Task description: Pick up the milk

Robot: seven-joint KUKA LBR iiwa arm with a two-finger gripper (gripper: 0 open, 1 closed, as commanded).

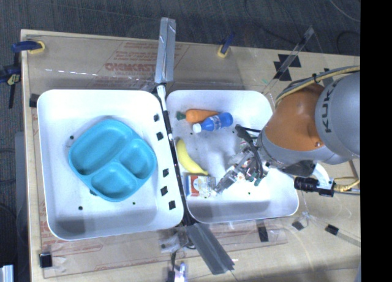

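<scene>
Look at the right bin (pixel 269 106): the milk (pixel 199 184) lies flat near its front edge, close to the front-left corner. It is a small carton, white with red and blue print, and its long axis runs roughly along that front edge, left to right. You cannot read the print, and which end is the top is not clear.

The gripper (pixel 228 181) sits low in the same bin, just beside the carton's right end and apparently touching it. Whether it is released or clenched you cannot tell, because the metal parts blur together there. Nothing can be seen between them.

Behind the milk a yellow banana (pixel 187 158) curves along the bin's left wall. Towards the back edge lie an orange carrot (pixel 201 115) and a blue bottle (pixel 214 122) with a white cap, side by side.

The left bin (pixel 49 152) holds a turquoise divided tray (pixel 112 159), smooth plastic with three compartments. On the grey arm (pixel 334 121) you can read part of "KUKA".
</scene>
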